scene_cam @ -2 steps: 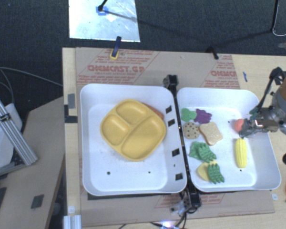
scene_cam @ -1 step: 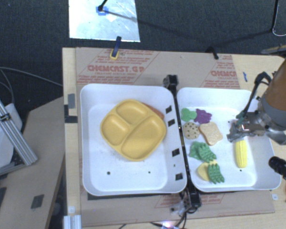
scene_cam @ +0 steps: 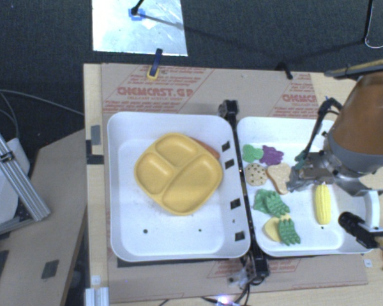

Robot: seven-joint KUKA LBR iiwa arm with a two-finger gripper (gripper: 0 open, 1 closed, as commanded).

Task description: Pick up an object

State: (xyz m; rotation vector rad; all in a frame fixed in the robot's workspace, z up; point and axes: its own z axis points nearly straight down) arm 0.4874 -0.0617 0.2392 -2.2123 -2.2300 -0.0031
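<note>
The right bin [scene_cam: 287,125] holds several toy foods: a green leafy piece [scene_cam: 251,152], purple grapes [scene_cam: 272,153], a chocolate-chip cookie [scene_cam: 256,174], a slice of toast [scene_cam: 279,176], a green lettuce piece [scene_cam: 270,203], a yellow corn cob [scene_cam: 322,203], and a yellow and green piece [scene_cam: 281,229]. My gripper [scene_cam: 304,174] hangs low over this bin, just right of the toast and above the top of the corn cob. The wrist hides its fingers.
In the left bin [scene_cam: 124,234] lies a yellow divided plate [scene_cam: 178,173] with something pinkish under its far edge. A black divider [scene_cam: 237,171] separates the bins. The orange-banded arm [scene_cam: 370,123] covers the right bin's far right part. Cardboard lies under both bins.
</note>
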